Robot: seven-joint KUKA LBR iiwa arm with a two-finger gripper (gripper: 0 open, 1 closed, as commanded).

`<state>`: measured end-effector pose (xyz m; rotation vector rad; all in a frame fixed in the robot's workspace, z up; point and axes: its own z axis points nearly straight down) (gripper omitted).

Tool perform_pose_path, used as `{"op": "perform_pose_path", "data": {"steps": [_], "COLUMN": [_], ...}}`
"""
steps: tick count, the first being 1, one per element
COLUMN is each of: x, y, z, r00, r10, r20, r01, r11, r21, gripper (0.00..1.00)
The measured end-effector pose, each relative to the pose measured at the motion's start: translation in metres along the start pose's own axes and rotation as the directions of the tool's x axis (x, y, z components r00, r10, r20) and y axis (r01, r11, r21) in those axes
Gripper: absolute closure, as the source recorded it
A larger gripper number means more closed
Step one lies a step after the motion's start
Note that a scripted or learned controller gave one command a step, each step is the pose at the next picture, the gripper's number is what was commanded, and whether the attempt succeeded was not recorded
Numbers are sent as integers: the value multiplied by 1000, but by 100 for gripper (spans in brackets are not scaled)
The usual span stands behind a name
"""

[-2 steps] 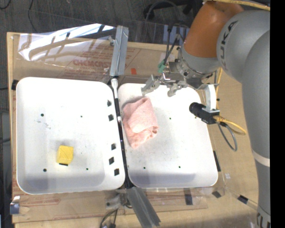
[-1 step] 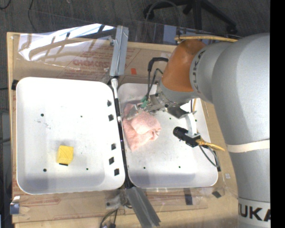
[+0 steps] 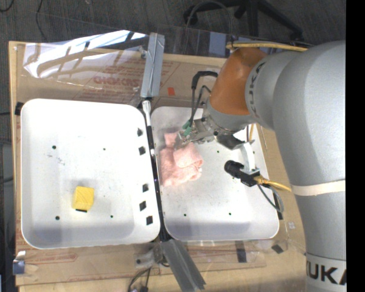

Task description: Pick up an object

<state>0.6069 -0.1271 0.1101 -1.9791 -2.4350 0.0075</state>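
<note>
We see a soft pink thing (image 3: 180,163) lying in the right bin (image 3: 231,221), close to that bin's left wall and a bit nearer its far edge. The end effector (image 3: 191,132) is right at the pink thing's top end, and we cannot tell how it is set. The grey arm (image 3: 292,96) comes over the bin's right side. A small yellow block (image 3: 83,198) sits in the left bin (image 3: 79,132), near its front left corner

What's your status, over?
Tool low in right bin, at pink cloth's top edge. No grip seen. Yellow block alone in left bin. Nothing in the way.
</note>
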Motion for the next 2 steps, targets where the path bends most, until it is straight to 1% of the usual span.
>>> {"op": "perform_pose_path", "data": {"steps": [1,2], "x": [13,38], "y": [50,51], "z": [-109,-116], "r00": [991,998], "r10": [131,70], "r20": [-1,-2], "r01": [-131,-70], "r11": [991,998], "r21": [-4,1], "gripper": [100,100]}}
